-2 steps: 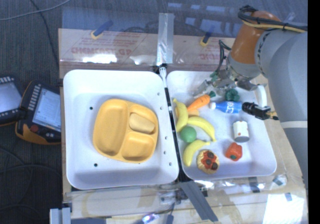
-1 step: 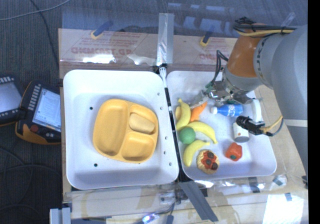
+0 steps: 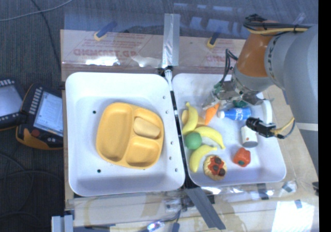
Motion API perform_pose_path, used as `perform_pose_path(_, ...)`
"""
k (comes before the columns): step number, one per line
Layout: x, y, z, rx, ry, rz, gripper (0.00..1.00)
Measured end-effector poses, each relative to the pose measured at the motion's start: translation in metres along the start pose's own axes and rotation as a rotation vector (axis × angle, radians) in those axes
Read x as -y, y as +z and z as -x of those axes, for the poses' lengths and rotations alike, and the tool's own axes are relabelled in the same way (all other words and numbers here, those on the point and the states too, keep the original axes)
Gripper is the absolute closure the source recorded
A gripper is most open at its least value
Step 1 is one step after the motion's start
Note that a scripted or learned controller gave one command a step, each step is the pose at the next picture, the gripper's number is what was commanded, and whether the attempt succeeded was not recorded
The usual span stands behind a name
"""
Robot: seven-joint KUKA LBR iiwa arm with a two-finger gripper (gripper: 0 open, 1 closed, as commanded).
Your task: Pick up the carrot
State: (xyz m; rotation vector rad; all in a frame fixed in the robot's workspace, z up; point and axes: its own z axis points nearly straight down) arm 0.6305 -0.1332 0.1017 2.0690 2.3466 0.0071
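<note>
Nearest the lens, the grey arm [image 3: 292, 65] reaches in from the right edge of the bench, its orange band bent down over the right bin [image 3: 274, 171]. Its hand [image 3: 223, 92] hangs low by the bin's far wall, just above the carrot [image 3: 210, 113]; whether it is spread or pinched cannot be told. That carrot lies slanted, long axis running from far-right to near-left, beside the bananas [image 3: 199, 132] and the blue bottle [image 3: 235, 114].
</note>
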Motion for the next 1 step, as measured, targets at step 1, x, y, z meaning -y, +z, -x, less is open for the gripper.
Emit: perform_pose_path(1, -0.0449, -0.0814, -0.0465, -0.002, 0.245, -0.015, 1.0)
